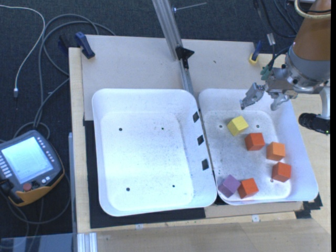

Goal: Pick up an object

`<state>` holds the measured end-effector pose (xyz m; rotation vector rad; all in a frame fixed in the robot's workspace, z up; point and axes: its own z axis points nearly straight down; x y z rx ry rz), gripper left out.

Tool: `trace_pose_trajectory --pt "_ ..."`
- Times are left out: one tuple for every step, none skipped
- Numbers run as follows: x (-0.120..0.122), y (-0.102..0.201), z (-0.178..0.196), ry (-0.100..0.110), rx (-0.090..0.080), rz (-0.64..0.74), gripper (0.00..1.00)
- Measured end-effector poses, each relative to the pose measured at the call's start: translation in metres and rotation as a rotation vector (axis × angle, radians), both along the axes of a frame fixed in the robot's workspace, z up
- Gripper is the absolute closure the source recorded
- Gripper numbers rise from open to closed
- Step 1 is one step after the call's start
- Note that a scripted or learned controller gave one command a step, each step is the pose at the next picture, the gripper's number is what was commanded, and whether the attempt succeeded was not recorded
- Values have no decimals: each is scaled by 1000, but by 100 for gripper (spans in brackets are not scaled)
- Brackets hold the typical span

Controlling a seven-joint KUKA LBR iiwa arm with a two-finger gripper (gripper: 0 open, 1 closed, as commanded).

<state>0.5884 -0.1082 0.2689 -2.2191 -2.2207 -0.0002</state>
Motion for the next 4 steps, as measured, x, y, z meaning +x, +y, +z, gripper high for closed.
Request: trace_pose_trajectory --pt "-40 -18 -45 6 0 -3 0" --pt "1 -39 -156 -10 -9 -1 0" --pt "66 11 -169 -7 -2 6 0" --pt "28 13 -169 3 -1 -2 0"
